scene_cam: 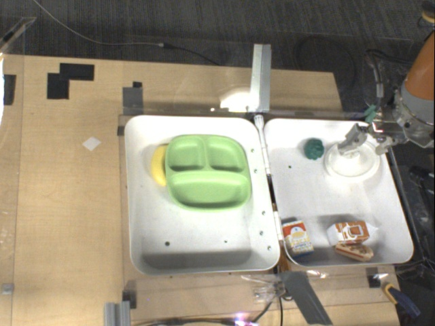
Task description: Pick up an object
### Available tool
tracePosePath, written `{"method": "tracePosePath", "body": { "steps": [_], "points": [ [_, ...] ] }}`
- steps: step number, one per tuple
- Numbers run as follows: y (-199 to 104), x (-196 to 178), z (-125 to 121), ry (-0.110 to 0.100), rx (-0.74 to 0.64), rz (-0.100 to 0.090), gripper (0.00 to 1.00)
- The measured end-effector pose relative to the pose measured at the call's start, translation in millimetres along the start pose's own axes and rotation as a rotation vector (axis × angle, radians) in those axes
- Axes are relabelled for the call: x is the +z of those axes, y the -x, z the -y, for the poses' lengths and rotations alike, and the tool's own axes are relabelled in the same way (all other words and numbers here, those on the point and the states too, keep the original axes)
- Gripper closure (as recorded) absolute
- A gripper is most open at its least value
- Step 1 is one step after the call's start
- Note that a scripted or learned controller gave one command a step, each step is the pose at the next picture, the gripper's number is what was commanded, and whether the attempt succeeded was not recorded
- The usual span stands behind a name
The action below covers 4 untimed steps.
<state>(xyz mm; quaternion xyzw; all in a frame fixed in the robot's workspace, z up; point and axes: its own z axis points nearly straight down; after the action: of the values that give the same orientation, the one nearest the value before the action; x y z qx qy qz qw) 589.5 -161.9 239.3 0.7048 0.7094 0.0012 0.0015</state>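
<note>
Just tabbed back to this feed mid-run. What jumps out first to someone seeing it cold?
The big green divided plate in the left bin grabs the eye first, with something yellow peeking out from under its left edge. In the right bin, the gripper sits over a clear round dish at the far side, a small dark-green ball just to the dish's left, and two small packets lie along the near edge.

Light wood bench [61, 202] w/ 2 white bins [197, 260], dark carpet [136, 5] behind.

Fixed above the bench [61, 202], looking down at a slant. Takes in both white bins [197, 250] whole.
</note>
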Motion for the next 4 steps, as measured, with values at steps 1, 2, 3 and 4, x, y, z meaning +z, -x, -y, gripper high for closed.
{"method": "tracePosePath", "body": {
  "steps": [1,2,3,4],
  "points": [
    [-22,130,-37,0.003,-0.007,0.000,0.00],
    [-78,153,-81,0.003,0.011,0.000,0.00],
    [-60,112,-81,0.003,-0.146,0.001,0.00],
    [-74,153,-69,0.002,-0.099,0.001,0.00]
  ]
}}
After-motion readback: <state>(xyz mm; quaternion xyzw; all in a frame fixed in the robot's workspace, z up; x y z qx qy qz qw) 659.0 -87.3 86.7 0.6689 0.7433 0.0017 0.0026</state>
